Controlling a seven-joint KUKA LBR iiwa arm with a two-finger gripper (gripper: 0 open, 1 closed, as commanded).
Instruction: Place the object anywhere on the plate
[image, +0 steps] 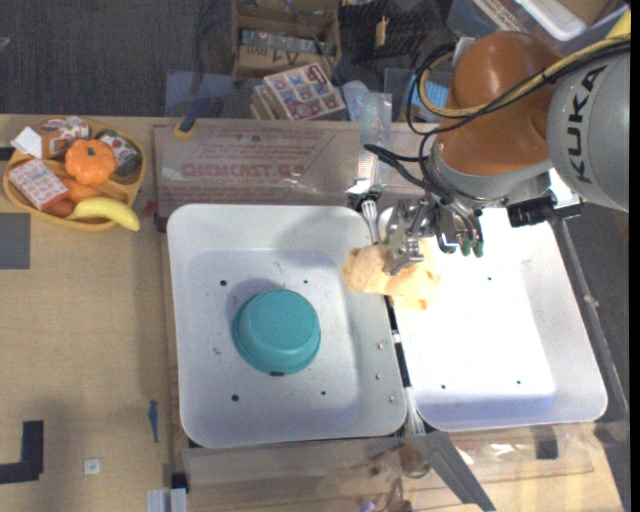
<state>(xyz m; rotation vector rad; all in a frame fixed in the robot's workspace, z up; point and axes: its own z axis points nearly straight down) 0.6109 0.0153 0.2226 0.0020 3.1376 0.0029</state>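
Over the seam between the bins, the hand (405, 250) grips a yellowish lump (385, 275); a loose pinch could drop it short of the teal plate (278, 330).

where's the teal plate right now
In the camera view, the teal plate sits in the left bin, near its middle, left of and below the yellowish object at the bins' shared edge.

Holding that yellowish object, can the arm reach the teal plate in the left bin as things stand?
Probably yes: the gripper holds the yellowish object over the bins' shared edge, with bare bin floor between it and the teal plate.
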